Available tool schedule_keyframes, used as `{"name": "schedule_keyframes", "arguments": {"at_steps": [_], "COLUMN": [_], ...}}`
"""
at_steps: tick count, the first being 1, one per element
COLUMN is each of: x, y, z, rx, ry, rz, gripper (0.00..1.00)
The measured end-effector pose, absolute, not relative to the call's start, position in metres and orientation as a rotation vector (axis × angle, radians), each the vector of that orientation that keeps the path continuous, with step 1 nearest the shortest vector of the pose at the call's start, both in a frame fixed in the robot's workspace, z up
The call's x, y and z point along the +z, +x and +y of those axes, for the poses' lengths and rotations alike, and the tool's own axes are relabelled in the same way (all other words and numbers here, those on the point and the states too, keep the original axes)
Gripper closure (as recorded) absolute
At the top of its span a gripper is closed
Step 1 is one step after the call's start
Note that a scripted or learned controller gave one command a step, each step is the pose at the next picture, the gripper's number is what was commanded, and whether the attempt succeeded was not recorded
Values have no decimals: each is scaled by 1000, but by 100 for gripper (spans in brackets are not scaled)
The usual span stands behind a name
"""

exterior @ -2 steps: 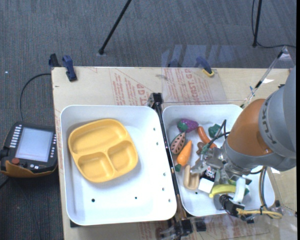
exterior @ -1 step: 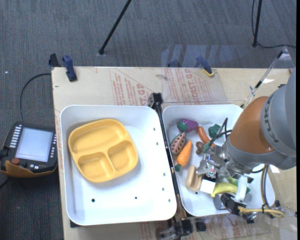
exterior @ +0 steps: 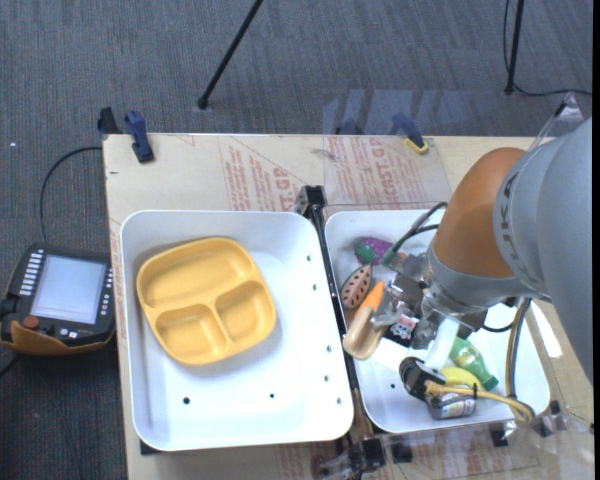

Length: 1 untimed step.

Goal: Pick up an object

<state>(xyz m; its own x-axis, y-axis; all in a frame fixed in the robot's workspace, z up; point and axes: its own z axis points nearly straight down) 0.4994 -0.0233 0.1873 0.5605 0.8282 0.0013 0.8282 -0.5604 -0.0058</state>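
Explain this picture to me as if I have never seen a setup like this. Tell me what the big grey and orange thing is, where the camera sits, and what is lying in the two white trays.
The camera is fixed above a bench and looks down at a slant. The large grey and orange shape on the right is a robot arm reaching in over the bench. Its grasping part, the end effector, hangs low over the right bin; its fingers are too hidden to judge, so I cannot say it holds anything.

The left bin holds one thing: a yellow plate with three compartments.

The right bin holds a clutter of small objects, among them a purple piece, a spotted brownish piece, something tan and rounded, and a green and yellow item.

On the floor to the left lies the arm's handheld control pad.
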Motion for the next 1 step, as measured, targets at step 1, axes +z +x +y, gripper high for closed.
{"name": "schedule_keyframes", "arguments": {"at_steps": [1], "x": [232], "y": [543], "z": [-47], "rx": [8], "ry": [-2946], "rz": [-1080], "gripper": [100]}}
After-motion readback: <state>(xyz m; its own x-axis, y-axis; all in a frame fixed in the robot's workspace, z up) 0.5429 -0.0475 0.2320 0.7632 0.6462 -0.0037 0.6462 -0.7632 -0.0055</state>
